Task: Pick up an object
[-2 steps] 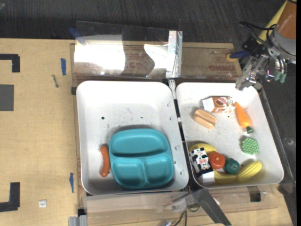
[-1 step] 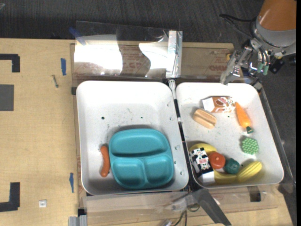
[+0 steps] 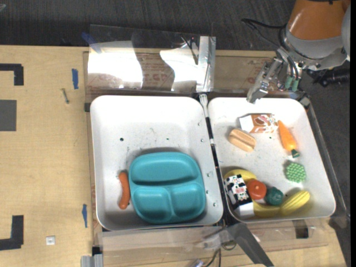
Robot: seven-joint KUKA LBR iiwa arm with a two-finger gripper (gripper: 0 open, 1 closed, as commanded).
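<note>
Right bin [image 3: 317, 149], contents: packet [image 3: 257, 122] at the far end, white and red; bun [image 3: 242, 139] just beside it, long axis running left-far to right-near; carrot [image 3: 287, 137] to the right, lengthwise toward the near rim; green ball [image 3: 295, 172]; near-end cluster of dice block [image 3: 237, 189], tomato [image 3: 257, 190], bananas [image 3: 295, 200]. Gripper [image 3: 266, 87]: above the bin's far rim, empty; whether its jaws stand open or closed, cannot tell. Packet lies nearest, just nearward of the gripper; likely first candidate. Left bin [image 3: 105, 115]: teal tray [image 3: 166, 187], sausage [image 3: 123, 190] beside it. Table [image 3: 39, 149]: tan.
</note>
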